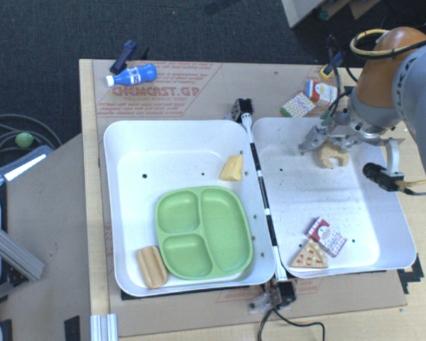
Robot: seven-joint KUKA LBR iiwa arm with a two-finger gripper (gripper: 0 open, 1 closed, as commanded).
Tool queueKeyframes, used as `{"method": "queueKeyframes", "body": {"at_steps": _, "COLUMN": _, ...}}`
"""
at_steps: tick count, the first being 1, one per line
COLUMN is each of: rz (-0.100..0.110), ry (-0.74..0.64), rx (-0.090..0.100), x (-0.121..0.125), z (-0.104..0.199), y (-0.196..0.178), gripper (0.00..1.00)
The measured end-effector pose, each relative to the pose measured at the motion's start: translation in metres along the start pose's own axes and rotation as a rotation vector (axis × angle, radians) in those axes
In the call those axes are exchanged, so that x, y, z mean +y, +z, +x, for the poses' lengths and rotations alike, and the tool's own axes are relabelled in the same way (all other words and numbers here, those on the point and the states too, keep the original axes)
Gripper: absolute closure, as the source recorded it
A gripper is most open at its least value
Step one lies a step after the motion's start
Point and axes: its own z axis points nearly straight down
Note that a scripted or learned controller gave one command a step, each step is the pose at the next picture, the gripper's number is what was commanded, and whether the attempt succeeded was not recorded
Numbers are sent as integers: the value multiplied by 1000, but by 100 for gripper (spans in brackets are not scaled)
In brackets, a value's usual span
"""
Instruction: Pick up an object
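Note:
My gripper (pixel 326 142) hangs low over the far part of the right bin (pixel 383 212), with the grey arm and its orange band reaching in from the right. Its fingers (pixel 309 142) look spread apart, so it reads as open. A pale tan lump (pixel 332 158) lies on the bin floor just under and in front of the fingertips; whether they touch it is unclear. Nearer the front of this bin lie a red and white packet (pixel 328 236) and a triangular waffle-like piece (pixel 309 256).
The left bin (pixel 128 162) holds a green divided plate (pixel 201 231), a yellow wedge (pixel 232 168) and a tan bread-like block (pixel 151 266). Behind the bins lie a blue and white bottle (pixel 131 74) and small boxes (pixel 299 106). A black clamp (pixel 243 108) sits where the bins meet.

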Motion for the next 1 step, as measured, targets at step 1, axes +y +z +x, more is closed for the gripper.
{"method": "queueKeyframes", "body": {"at_steps": 1, "rz": 0, "ry": 1, "rx": -1, "x": 11, "z": 36, "y": 0, "gripper": 0}}
